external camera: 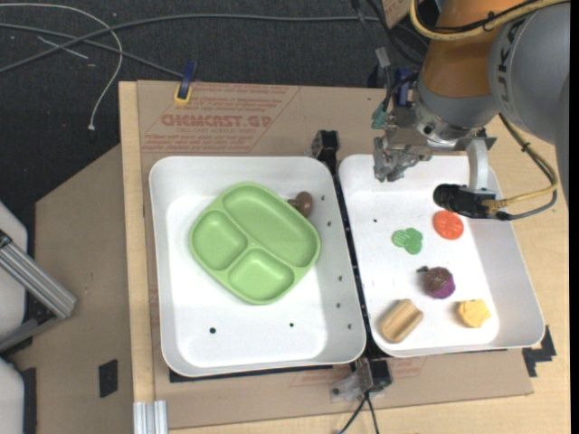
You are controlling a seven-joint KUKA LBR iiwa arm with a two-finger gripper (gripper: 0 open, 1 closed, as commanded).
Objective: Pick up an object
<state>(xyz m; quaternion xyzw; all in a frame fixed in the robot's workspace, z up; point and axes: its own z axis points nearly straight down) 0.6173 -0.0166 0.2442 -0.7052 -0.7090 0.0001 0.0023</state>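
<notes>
My gripper (392,166) hangs over the back left corner of the right bin (362,269), apart from every object. The right bin holds a small green clover-shaped piece (408,239), an orange-red ball (449,225), a dark purple lump (439,282), a yellow piece (473,313) and a tan roll (400,320). The green piece lies nearest the gripper, a little in front of it and to its right. Nothing shows under the gripper but bare white bin floor.
The left bin (181,333) holds a green divided plate (256,242) with a small brown object (302,203) at its back right edge. A black divider (348,260) runs between the bins. A black fitting with a yellow cable (463,199) juts from the arm over the right bin.
</notes>
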